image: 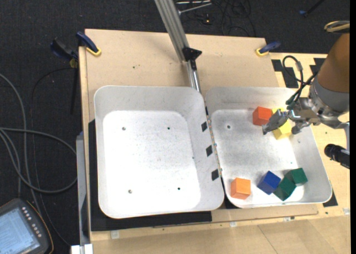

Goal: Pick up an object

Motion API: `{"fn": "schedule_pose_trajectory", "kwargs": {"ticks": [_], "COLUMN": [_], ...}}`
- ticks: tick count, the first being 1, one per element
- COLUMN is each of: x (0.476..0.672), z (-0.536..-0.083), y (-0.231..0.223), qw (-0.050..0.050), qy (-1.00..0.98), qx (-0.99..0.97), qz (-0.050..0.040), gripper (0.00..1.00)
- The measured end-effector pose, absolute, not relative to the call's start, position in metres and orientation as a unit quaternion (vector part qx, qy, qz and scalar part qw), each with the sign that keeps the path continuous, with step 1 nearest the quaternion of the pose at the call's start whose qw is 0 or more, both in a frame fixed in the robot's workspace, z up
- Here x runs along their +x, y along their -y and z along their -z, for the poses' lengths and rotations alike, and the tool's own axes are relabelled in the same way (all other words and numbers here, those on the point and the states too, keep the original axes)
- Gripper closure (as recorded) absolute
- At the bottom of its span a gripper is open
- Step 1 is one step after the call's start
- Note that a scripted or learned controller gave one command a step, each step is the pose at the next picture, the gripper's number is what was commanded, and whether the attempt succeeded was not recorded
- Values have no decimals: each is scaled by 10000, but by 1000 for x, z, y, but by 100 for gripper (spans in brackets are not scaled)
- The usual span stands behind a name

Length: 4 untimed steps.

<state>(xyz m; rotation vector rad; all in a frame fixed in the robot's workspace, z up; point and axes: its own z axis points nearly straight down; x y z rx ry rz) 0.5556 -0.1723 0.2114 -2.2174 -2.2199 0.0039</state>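
Yellow block (284,130) looks like the piece being gone for: it lies in the right bin (233,200), in the upper part toward the arm's side, with an orange-red block (261,116) just beside it to the upper left. The pincer (276,124) is low over these two, its dark fingertips sitting at the yellow block's near edge and close against the orange-red one, while the grey arm (334,88) comes in from the right. From this slant the tips blur into the blocks, so I cannot tell how wide the pincer stands or whether anything is between its parts; nothing appears lifted. By that reading, the step in hand is the approach and descent onto a target, with the grasp itself not yet shown. The next move calls for centring over one block alone, since the two neighbours sit so close that a fingertip could land on the wrong one or push both aside. Other candidates rest along the bin's lower edge: an orange cube (241,187), a blue cube (270,181), and two green blocks (292,183) touching each other. The left bin (103,136) on the worktop (139,58) plays no part in this.
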Motion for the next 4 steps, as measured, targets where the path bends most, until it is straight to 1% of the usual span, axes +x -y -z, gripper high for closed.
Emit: {"fn": "schedule_pose_trajectory", "kwargs": {"ticks": [1,2,3,4], "x": [556,549,548,550], "z": [-214,-155,-101,-115], "y": [172,179,178,179], "qw": [4,26,24,-10], "qy": [7073,7065,7068,7070], "qx": [-7070,-7077,-7074,-7073], "qz": [-2,-19,-15,3], "gripper": [0,0,0,100]}}
